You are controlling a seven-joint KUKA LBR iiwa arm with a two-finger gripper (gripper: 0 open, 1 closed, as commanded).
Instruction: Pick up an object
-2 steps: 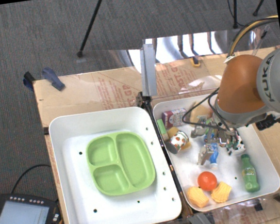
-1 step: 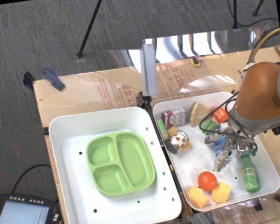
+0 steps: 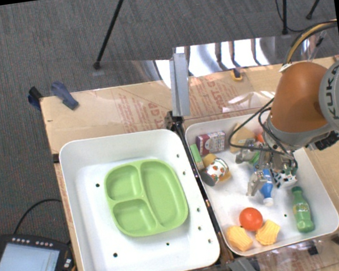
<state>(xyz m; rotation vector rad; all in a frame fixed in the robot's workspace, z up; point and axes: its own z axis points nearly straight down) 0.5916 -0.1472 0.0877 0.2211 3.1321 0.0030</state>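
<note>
- The small white and blue tube (image 3: 267, 191) lies in the right bin (image 3: 325, 193), just under the gripper (image 3: 265, 177), roughly mid-bin; it looks like the likeliest target, though that is a judgement.
- It appears to be a light plastic toy, stiff and smooth, so it could slip or roll; taking it across its narrow body should suit it better than at the blue cap end.
- Whether the tool is clenched or released I cannot tell; the metal parts are cluttered and partly hidden by the wrist.
- Touching or just beside the tube on its right sits a small black-and-white object (image 3: 285, 177), which could be caught along with it.
- Nearer the camera lie an orange ball (image 3: 250, 217), two yellow ridged pieces (image 3: 253, 235) and, to the right, a green bottle (image 3: 302, 209) lying down; all look light and rigid.
- Farther left in the same bin are a round printed toy (image 3: 216, 170) and a dark red carton (image 3: 212, 141).
- The left bin (image 3: 81, 176) holds a green divided plate (image 3: 146, 197), well apart from the arm.
</note>
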